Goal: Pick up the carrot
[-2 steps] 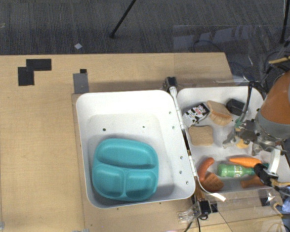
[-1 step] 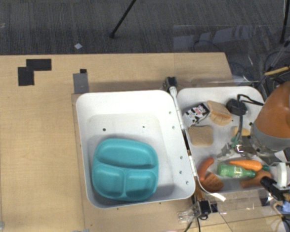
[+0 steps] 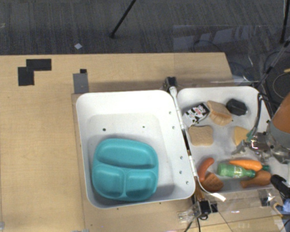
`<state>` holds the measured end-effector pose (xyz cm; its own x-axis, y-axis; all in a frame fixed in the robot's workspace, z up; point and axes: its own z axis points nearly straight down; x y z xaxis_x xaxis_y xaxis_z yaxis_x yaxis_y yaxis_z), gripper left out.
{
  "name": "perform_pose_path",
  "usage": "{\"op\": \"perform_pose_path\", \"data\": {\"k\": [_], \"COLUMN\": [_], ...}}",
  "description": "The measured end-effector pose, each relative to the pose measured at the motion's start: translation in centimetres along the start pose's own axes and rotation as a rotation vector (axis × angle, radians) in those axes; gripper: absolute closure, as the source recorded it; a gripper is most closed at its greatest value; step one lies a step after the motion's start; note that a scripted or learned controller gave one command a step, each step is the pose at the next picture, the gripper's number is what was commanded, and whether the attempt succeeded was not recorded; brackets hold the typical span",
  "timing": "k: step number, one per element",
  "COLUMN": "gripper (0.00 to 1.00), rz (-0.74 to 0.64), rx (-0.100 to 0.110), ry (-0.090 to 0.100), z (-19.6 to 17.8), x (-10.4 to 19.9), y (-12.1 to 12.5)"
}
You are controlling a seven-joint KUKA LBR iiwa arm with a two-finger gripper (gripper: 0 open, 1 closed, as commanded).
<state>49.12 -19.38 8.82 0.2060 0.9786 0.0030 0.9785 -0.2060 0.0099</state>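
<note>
A robotics lab or test workspace, seen from above. Plain light wooden bench (image 3: 39,160) with two shallow white bins (image 3: 129,101) set side by side, joined by metal brackets and clips. Black tape marks (image 3: 33,70) stuck near the far left corner of the bench. Grey office-style carpet (image 3: 128,15) beyond, crossed by a thin black stand leg (image 3: 127,12). Loose cables (image 3: 280,73) at the right edge, beside a grey and orange robot arm (image 3: 288,123). Toy food (image 3: 226,147) scattered in the right-hand bin, a teal divided tray (image 3: 124,167) in the left.
</note>
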Motion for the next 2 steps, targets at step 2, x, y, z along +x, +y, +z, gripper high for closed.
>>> {"op": "perform_pose_path", "data": {"k": [2], "gripper": [0.00], "rz": [-0.074], "rx": [0.004], "ry": [0.002], "z": [0.00], "x": [2.69], "y": [-0.67]}}
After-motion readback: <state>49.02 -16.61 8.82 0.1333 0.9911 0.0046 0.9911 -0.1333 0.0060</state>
